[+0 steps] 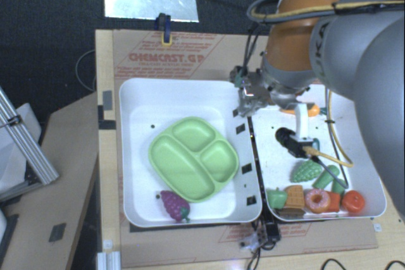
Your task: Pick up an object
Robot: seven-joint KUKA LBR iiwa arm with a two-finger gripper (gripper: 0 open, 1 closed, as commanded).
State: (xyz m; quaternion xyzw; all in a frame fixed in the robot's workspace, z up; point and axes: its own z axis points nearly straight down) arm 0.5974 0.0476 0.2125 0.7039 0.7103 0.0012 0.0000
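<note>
Claw (248,98) hangs over the far end of the right bin (269,158), right by the divider, and it's carrying nothing that I can see. How wide it's set, can't tell from up here. Looks like the approach step, no pick yet. Candidates sit well apart from the claw at the near rim: ridged green toy (307,171), doughnut (316,200), red ball (353,200). Next move, I'd say: travel toward that rim, centre over one toy, then drop.
</note>
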